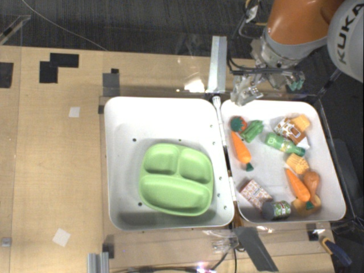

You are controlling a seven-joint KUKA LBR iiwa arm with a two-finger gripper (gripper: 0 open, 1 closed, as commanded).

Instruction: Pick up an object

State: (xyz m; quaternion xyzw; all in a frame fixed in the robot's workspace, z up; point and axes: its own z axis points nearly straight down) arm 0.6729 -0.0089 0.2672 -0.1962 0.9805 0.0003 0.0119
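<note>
- Arm (307, 16) cut off by the top and right edges.
- Claw (250, 90) blurred against the right bin's (335, 192) far rim; finger state impossible to tell.
- Can (277, 210) label too small to read.
- Small items at the near right corner (310, 203) overlapping, hard to tell apart.

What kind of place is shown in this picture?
Probably a robotics lab bench set up for grasping trials. Two white bins sit side by side: the left bin holds a green tray, the right bin holds toy food such as a carrot. The gripper hangs above.
</note>
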